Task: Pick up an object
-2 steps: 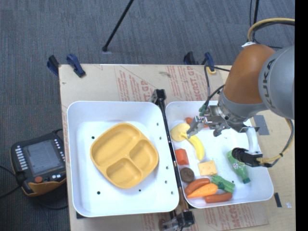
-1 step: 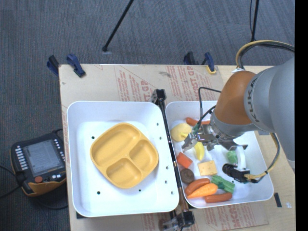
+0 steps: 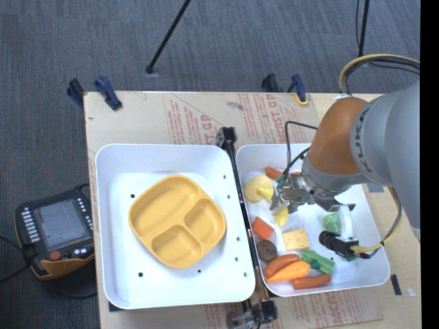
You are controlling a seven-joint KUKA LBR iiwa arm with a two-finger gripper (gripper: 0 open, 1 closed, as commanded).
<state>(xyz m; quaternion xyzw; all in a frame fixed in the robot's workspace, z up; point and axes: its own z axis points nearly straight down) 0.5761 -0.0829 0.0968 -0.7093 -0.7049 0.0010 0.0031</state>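
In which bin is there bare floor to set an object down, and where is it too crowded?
Left bin: bare white floor all around the yellow divided plate, widest along the near and left edges. Right bin: crowded; the gripper hangs over toy food, with cheese and carrot near. A small bare strip lies at its far right corner.

Glossy yellow plastic tray [image 3: 178, 221], smooth white bins [image 3: 110, 184], matt cardboard bench [image 3: 171, 118].

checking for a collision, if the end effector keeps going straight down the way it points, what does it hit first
Most likely the small yellow piece right under the end effector, beside the pale yellow fruit in the right bin. Depth is hard to judge from this slanted view.
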